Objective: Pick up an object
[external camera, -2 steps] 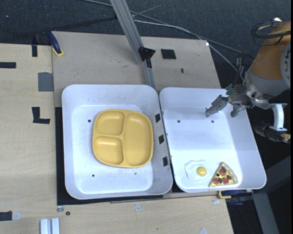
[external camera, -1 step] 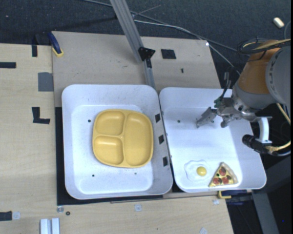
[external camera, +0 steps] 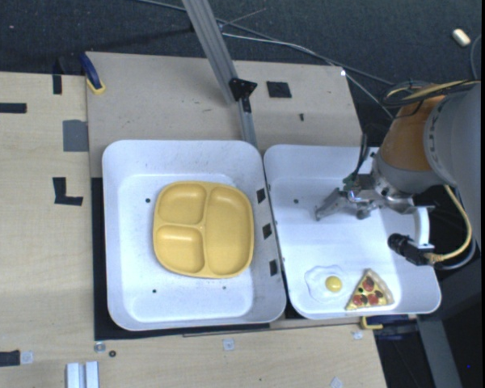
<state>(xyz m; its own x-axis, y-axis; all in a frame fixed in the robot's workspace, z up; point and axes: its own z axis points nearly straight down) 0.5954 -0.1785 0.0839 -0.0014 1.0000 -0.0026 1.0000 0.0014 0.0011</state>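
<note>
- Gripper [external camera: 323,211] low over the right bin [external camera: 295,164], near that bin's centre, fingers pointing toward 9 o'clock; spread or pressed together, cannot tell, and nothing seen between them.
- Toy fried egg [external camera: 326,283] at 6 o'clock from the gripper, well apart from it, flat on the bin floor.
- Toy pizza slice [external camera: 369,291] just beside the egg at 3 o'clock, in the bin's lower right corner.
- Yellow divided plate [external camera: 203,229] at the middle of the left bin [external camera: 121,217].
- Judged barely begun: no object lifted yet; reaching, closing and raising all left.
- No readable brand, label or writing anywhere.
</note>
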